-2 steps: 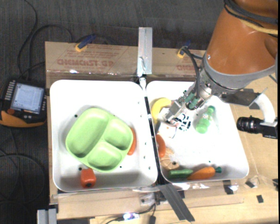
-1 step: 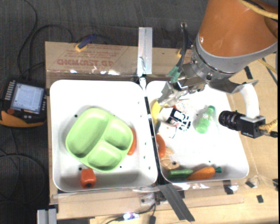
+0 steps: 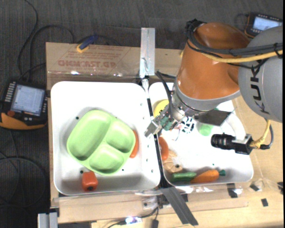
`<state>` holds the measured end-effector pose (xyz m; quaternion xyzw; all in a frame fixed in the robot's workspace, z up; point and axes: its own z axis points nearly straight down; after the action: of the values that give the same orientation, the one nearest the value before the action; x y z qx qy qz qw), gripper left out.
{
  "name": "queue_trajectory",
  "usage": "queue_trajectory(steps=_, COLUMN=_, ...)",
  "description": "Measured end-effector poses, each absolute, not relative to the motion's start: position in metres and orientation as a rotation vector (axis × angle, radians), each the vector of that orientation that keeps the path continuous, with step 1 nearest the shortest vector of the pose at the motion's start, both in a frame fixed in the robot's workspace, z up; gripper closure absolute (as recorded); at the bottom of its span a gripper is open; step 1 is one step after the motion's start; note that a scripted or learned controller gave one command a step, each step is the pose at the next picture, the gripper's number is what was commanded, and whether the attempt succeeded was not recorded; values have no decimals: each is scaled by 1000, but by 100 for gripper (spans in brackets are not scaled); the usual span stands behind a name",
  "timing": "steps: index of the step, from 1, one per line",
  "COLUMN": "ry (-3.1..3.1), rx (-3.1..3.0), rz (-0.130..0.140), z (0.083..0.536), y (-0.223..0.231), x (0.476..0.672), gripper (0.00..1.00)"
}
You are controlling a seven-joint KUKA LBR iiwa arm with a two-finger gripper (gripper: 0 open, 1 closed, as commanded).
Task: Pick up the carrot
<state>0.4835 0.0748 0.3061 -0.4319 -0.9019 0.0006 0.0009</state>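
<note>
Orange toy carrot (image 3: 205,176) lies lengthwise near the right bin's (image 3: 244,167) front wall; likely light, rigid, slippery; grasp mid-body. Gripper (image 3: 156,126) state: cannot tell

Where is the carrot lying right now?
The carrot lies in the right bin, along its near wall at the bottom of the camera view, with a green vegetable touching its left end.
</note>
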Motion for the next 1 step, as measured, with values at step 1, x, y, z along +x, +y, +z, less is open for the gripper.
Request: queue_trajectory(steps=1, ry=-2532, rx=-1855, rz=5, z=303, y=123, x=483, gripper=100)
